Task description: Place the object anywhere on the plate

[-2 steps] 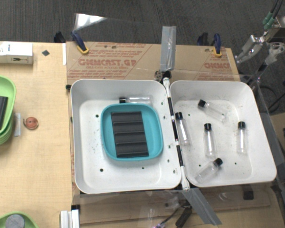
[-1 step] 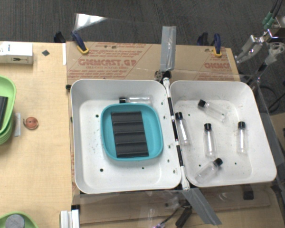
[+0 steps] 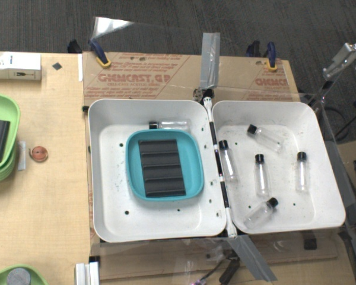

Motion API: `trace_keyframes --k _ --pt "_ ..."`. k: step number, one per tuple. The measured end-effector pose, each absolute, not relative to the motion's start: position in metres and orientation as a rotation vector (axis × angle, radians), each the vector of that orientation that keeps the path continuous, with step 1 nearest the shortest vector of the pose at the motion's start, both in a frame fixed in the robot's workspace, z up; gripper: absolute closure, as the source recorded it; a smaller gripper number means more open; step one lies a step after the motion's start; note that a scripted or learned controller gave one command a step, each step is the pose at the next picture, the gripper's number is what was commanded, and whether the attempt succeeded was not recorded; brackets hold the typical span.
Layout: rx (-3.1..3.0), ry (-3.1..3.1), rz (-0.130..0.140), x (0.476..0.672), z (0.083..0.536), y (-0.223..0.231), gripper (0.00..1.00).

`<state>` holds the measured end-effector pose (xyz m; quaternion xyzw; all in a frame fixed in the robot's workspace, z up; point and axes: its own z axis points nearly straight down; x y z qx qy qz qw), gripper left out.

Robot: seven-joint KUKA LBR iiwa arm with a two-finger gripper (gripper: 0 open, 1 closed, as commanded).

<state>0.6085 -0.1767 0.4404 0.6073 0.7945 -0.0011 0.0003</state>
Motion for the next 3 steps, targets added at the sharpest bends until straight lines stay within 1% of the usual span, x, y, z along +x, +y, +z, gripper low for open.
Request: trace_keyframes --k 3 --pt "1.907 2.496 -0.004 0.6087 0.4403 -0.1762 0.00"
